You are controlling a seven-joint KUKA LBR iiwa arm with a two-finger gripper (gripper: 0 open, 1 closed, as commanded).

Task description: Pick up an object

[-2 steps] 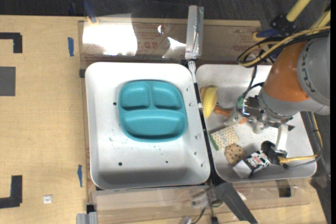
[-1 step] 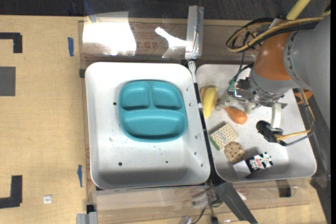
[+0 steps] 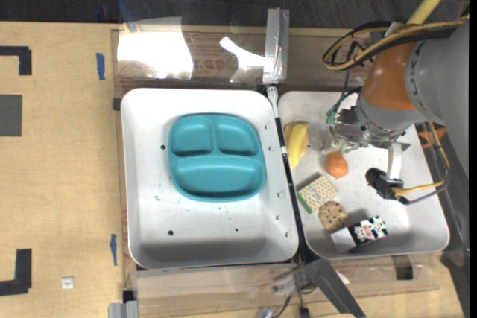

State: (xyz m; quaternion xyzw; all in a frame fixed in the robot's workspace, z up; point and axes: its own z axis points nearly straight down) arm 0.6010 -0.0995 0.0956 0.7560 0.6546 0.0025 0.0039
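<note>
I am looking down on 2 white bins side by side, with the arm's gripper (image 3: 350,139) low over the right bin (image 3: 425,223); I cannot tell how the tool is set from this slanted angle. The nearest candidate, a small orange ball-like object (image 3: 337,165), sits just below the tool and looks untouched by it. A yellow banana (image 3: 297,142) lies to the tool's left against the bin wall; a patterned square cracker (image 3: 317,192), a round cookie (image 3: 332,214) and a small black-and-white toy (image 3: 368,231) lie further below, near one another. To do this well, I would centre over the orange object before descending, since its round shape may roll away if I touch it off-centre. The left bin (image 3: 149,220), well away to the tool's left, carries a teal divided plate (image 3: 217,156). Both bins rest on a cardboard-covered bench (image 3: 52,160) marked with black and blue tape, with dark floor beyond.
</note>
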